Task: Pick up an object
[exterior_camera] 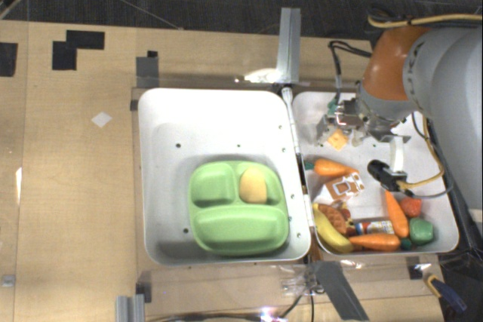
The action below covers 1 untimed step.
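Gripper hovering in the right bin, nothing picked up yet

It's hanging toward 12 o'clock of the toy pile; can't tell its grip state.

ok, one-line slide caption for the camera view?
Grey arm's gripper low in right white bin above toy food; left white bin holds green divided plate.

Small yellow-orange wedge-shaped block seen directly beneath gripper, at fingertips; whether gripped cannot be told. Orange plastic carrot laid flat just below jaws, toward bin's near side. Yellow plastic banana curved along right bin's near-left corner, well apart from jaws. Second orange carrot tilted, further right and below jaws.
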Tool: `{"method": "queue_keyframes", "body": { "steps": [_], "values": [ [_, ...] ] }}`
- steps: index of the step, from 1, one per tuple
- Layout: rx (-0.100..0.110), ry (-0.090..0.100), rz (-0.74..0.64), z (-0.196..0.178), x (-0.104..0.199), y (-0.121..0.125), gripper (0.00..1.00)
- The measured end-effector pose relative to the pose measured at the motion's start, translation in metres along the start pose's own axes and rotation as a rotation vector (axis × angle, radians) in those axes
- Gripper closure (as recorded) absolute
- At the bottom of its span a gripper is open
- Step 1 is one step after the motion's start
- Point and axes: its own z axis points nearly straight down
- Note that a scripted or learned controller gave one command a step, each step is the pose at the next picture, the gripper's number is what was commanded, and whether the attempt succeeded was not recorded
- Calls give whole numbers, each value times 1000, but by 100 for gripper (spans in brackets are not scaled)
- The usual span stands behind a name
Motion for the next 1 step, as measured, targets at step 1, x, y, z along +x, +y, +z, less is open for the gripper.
{"method": "queue_keyframes", "body": {
  "steps": [1],
  "values": [
    [-11,0,-81,4,-3,-36,0]
  ]
}}
